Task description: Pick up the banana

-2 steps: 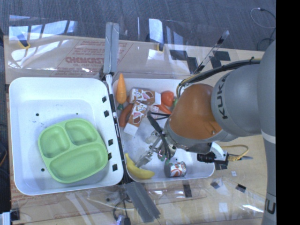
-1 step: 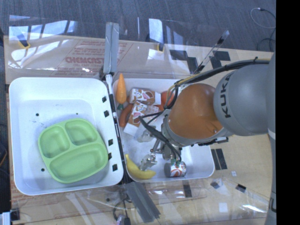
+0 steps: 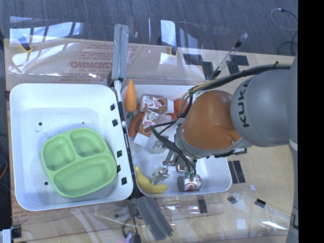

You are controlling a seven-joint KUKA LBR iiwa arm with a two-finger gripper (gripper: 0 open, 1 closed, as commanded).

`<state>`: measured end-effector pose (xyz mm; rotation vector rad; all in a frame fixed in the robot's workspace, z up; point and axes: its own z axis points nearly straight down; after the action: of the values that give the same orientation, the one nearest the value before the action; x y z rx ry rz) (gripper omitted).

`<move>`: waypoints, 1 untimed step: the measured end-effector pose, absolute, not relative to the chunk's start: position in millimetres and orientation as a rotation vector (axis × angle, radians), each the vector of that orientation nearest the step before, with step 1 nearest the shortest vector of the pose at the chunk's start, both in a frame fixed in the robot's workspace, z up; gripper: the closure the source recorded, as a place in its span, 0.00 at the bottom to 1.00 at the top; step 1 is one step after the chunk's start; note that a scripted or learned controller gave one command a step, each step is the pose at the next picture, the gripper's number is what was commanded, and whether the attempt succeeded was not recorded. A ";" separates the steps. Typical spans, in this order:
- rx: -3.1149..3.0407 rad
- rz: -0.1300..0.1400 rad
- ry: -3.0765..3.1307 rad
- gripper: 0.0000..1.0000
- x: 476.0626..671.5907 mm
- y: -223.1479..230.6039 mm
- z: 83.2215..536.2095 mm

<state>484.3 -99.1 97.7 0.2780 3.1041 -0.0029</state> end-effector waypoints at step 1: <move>0.046 0.000 3.139 0.00 509.3 -93.1 98.5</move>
<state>509.3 -93.1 98.5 0.0464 3.1386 0.0000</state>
